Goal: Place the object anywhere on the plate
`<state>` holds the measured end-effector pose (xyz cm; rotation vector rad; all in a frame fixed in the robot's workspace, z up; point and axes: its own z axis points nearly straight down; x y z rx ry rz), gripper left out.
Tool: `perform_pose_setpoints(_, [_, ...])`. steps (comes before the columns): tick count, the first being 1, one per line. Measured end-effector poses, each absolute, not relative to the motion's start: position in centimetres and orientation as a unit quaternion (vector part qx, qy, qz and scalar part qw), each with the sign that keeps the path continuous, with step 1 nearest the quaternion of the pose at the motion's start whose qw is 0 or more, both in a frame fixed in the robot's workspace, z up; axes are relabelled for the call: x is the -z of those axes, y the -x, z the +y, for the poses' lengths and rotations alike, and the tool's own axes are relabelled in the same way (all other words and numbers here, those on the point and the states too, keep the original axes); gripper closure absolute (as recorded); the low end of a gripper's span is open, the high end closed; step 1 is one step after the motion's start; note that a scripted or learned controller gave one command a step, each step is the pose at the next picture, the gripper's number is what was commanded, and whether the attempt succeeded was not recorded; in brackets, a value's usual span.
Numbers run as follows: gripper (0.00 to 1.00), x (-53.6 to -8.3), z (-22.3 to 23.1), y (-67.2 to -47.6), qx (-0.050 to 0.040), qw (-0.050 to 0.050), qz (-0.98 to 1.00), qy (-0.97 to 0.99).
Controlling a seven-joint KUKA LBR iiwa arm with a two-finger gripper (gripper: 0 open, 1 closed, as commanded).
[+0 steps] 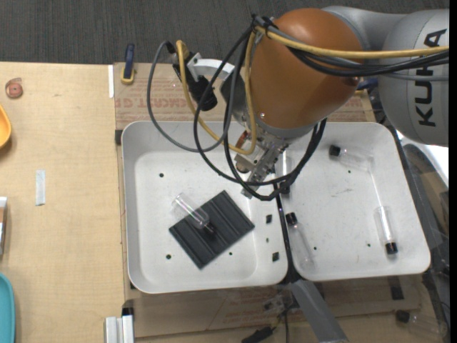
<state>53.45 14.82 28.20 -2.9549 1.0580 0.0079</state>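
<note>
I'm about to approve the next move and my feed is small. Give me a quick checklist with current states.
1. Tube lying on the black plate: ok.
2. Plate flat in the left bin: ok.
3. Gripper clear of that tube, near the bins' shared edge: ok.
4. Gripper open or shut: cannot tell, cables cover it.
5. Other tubes lying in the right bin: ok.

You see a pale wooden tabletop (64, 213) on the left, dark grey carpeted floor (107, 16) along the top, under even light.
</note>
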Motion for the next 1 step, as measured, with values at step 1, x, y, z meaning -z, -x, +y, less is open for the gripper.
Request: perform_pose_setpoints(1, [1.00,-32.97,15.60,-51.73,-0.0021,0.002,0.162,0.987])
